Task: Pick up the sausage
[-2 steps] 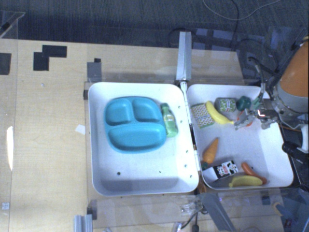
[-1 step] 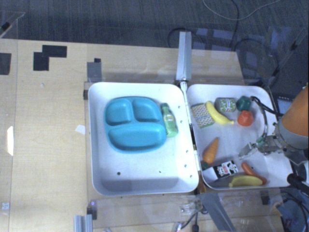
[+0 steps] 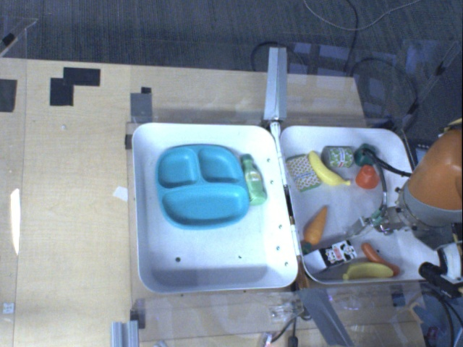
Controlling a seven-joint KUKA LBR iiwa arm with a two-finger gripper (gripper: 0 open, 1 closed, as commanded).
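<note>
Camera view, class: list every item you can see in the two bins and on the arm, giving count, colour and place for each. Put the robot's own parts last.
Blue plastic compartment tray: 1, blue, middle of the left white bin.
Small green bottle: 1, pale green, at the tray's right edge.
Yellow toy bananas: 2, yellow, one near the far side of the right white bin, one at its near edge.
Orange toy carrot: 1, orange, right bin's left part.
Red-orange toy sausage: 1, just above the near banana.
Small red toy: 1, far right.
Patterned packet: 1, greenish, far left.
Arm's orange band: 1, right edge.
Gripper: 1, grey, above the sausage.
</note>
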